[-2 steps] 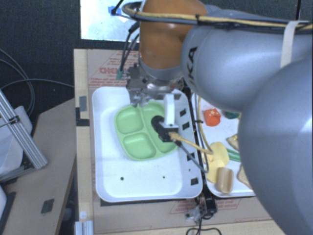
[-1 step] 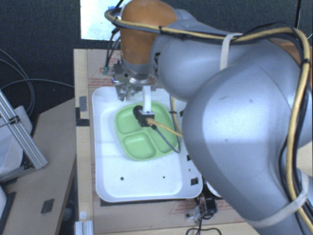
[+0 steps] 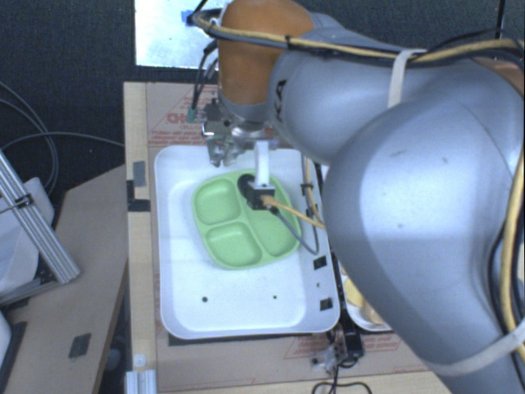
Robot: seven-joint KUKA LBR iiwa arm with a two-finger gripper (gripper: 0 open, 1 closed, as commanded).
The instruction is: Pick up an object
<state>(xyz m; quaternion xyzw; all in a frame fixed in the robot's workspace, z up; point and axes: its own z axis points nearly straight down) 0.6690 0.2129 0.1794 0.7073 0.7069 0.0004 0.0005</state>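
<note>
The bench (image 3: 141, 220) (tan, cardboard-topped) bears a white bin (image 3: 246, 310), a second just beside it (image 3: 361, 314).

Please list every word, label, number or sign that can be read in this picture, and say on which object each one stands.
Red print on the cardboard sheet under the left bin, near its far edge: too blurred to read.
Red print on the same sheet at the near edge, below the bin: too small to read.
Green divided tray: no text visible.
Nothing else carries legible text.

Bench surroundings — non-task bits

White bin (image 3: 176, 302) sits on a cardboard sheet (image 3: 164, 109) w/ red print; pale paper sheet (image 3: 164, 23) lies beyond it — aluminium rail (image 3: 37, 228) slants at left edge, black cables (image 3: 33, 142) nr it.
</note>
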